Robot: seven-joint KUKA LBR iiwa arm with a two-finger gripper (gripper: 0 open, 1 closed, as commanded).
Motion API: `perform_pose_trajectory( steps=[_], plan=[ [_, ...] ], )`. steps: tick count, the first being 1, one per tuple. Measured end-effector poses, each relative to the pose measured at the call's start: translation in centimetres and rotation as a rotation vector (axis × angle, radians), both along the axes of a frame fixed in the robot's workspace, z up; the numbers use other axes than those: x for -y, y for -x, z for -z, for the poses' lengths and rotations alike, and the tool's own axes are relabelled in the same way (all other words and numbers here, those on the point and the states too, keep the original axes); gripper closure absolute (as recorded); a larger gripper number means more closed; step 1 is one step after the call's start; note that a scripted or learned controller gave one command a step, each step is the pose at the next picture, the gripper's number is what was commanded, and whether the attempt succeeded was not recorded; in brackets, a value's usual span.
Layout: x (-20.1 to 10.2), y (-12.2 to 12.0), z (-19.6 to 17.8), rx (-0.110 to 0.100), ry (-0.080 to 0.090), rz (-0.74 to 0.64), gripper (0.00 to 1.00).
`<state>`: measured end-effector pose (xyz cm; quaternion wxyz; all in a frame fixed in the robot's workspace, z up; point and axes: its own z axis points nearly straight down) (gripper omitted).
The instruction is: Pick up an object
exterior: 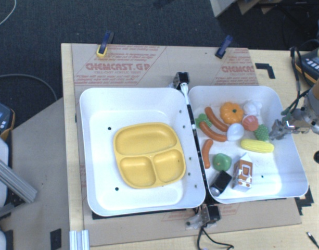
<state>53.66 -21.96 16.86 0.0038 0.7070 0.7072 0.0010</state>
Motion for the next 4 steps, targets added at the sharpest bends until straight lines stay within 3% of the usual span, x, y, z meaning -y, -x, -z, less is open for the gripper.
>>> perform_pose_trajectory(
  steps=[1,3,4],
  plan=[
    [0.1,-0.1,-5.4,0.001,0.0,-0.001,1.0],
    [-10.4,-2.4,-6.8,-0.002,-0.005,-0.007,1.0],
    [-15.7,-5.2,-6.7,-0.002,-0.005,-0.007,1.0]
  ],
)
